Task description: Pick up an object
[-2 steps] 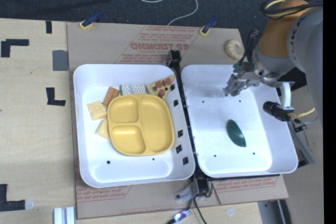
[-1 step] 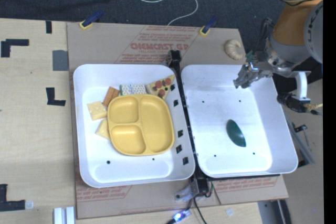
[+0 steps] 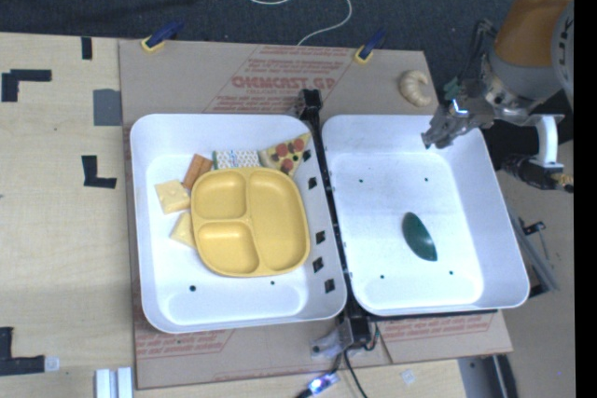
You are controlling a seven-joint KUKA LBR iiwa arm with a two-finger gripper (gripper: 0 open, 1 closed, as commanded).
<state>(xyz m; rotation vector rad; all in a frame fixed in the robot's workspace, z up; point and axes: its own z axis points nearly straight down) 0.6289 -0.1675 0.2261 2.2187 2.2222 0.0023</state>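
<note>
The green object (image 3: 420, 237) lies alone in the right bin (image 3: 485, 200), toward 5 o'clock. The tool (image 3: 445, 130) hangs over the bin's 1 o'clock corner; I cannot tell if it is open. Best to come straight down over the green object.

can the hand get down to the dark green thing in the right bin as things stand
Probably yes. The dark green object lies alone on the floor of the right bin, away from the walls, with nothing over it. The hand hangs at that bin's far right corner.
</note>
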